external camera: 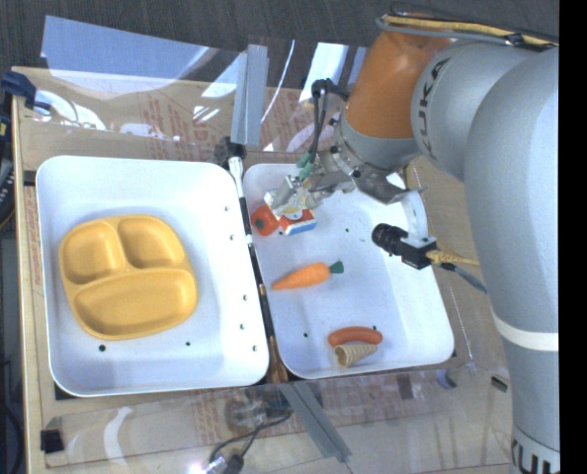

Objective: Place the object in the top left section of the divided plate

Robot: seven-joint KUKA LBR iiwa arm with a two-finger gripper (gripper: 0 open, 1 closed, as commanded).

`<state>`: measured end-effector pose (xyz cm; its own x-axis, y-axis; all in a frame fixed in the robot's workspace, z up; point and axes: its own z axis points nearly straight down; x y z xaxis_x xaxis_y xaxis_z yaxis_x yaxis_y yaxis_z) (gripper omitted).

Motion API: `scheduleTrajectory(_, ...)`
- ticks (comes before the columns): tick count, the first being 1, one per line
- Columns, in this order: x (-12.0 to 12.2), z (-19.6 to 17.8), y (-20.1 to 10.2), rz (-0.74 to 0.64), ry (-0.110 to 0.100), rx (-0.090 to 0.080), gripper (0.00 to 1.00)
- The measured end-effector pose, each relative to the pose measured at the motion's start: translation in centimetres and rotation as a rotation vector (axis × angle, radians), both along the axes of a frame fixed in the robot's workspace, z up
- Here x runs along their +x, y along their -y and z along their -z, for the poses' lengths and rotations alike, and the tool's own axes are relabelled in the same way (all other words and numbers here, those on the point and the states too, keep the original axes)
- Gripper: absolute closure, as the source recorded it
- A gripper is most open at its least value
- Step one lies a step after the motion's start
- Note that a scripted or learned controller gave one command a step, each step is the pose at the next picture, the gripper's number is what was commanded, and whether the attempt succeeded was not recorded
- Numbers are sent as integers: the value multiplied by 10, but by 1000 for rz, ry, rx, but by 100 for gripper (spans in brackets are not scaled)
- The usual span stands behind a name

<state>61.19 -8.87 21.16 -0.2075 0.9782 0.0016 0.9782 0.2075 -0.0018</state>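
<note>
Camera view, single frame.

Hidden / unclear:
- The gripper [295, 194] is seen low over the far left corner of the right bin [427, 309]. Its tip is lost in a clutter of metal and cable, so whether it is released, clenched or grasping cannot be told.
- A red-and-white item [272, 221] is seen just below and left of the gripper tip. Contact between the two cannot be made out, and the item's shape is partly covered by the gripper.
- The arm [491, 117] is cut off at the right and lower edges.
- Which toy is the task's object is not marked. The red-and-white item is the one nearest the gripper.

Counts:
- Bins: 2, the left bin [66, 363] and the right bin, side by side.
- Divided plate [125, 309]: 1, yellow, with 3 sections, in the left bin and well to the left of the gripper. Its top left section [94, 249] is the one farthest from the gripper.
- Loose items in the right bin: 4. The red-and-white item is counted first. A carrot [301, 276] is noted near and below the gripper. A sausage [355, 336] and a beige cone-like piece [351, 355] are noted touching, farther below.
- All 4 are recorded in the right bin, apart from the plate.
</note>
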Motion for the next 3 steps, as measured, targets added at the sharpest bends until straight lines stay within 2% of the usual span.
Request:
scheduleTrajectory(1,-31,-61,-62,-55,1,-1,100)
scheduleTrajectory(2,-42,-71,-165,-49,1,-1,100)
scheduleTrajectory(3,-43,-31,-237,-277,-4,-2,100)
